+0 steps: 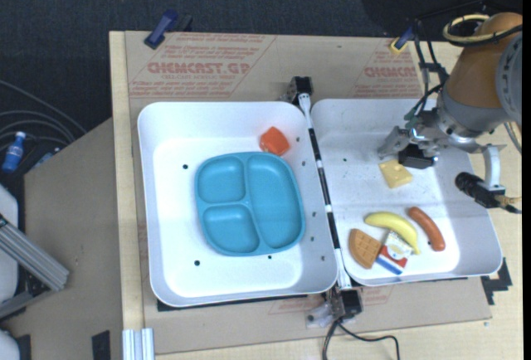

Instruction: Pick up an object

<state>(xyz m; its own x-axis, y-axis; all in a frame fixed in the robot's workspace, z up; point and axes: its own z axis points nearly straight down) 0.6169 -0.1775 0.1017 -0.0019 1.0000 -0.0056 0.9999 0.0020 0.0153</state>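
Observation:
My gripper (406, 149) hangs over the back part of the right bin (348, 122), coming in from the right under the orange-banded wrist. A pale yellow cheese wedge (397, 174) lies just in front of it, apart from the fingers. Nearer the front of that bin lie a yellow banana (393, 226), a red-brown sausage (426, 228), a tan cracker-like piece (363, 246) and a small red, white and blue packet (393, 256). In the left bin (162, 209) a blue divided plate (248, 202) rests flat, with an orange block (275, 140) behind it.
A black clamp (301, 89) sits at the back where the two bins meet. The arm's body and a black cable connector (477, 187) overhang the right bin's right edge. Brown cardboard lies under both bins.

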